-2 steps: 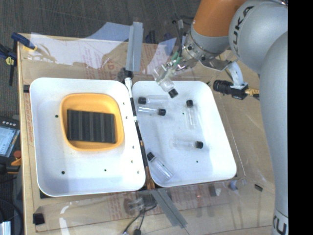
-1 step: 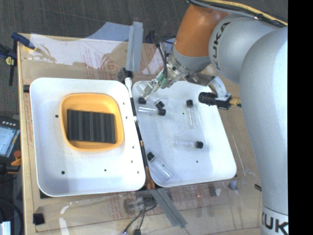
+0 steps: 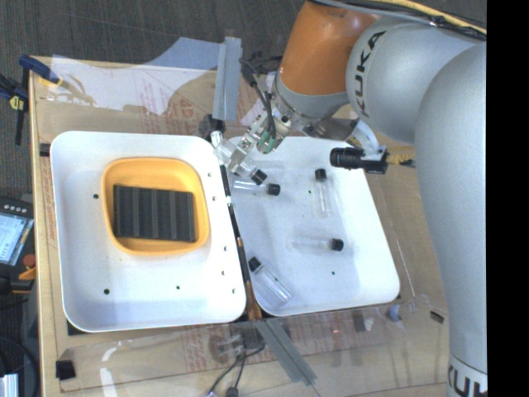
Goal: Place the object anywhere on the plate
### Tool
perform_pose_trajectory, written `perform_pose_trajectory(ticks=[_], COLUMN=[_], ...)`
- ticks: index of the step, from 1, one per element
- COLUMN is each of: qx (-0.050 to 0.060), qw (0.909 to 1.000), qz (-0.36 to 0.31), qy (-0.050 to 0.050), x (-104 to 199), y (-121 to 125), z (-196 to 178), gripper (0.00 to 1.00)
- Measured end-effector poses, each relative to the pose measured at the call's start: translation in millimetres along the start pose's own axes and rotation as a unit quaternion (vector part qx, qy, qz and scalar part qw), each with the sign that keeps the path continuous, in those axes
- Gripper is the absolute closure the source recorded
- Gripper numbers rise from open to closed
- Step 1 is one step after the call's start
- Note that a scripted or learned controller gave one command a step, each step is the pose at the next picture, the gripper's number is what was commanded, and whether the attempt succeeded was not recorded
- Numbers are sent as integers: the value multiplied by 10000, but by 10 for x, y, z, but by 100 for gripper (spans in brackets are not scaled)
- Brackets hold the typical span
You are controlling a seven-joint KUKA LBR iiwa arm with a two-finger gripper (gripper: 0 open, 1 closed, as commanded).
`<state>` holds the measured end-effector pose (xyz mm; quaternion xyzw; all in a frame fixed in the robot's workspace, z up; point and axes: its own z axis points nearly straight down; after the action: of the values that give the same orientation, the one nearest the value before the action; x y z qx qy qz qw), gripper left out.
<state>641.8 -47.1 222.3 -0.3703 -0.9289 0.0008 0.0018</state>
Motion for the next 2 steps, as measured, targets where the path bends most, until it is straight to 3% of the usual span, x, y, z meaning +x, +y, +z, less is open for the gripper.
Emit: perform_pose_trajectory(ticks=[1, 2], qx=[0, -1], qw=[9972, 9971], qz=[-754, -755], qy=[-3, -6], x=[79, 79], y=[112, 114], z=[304, 302], gripper=[100, 0])
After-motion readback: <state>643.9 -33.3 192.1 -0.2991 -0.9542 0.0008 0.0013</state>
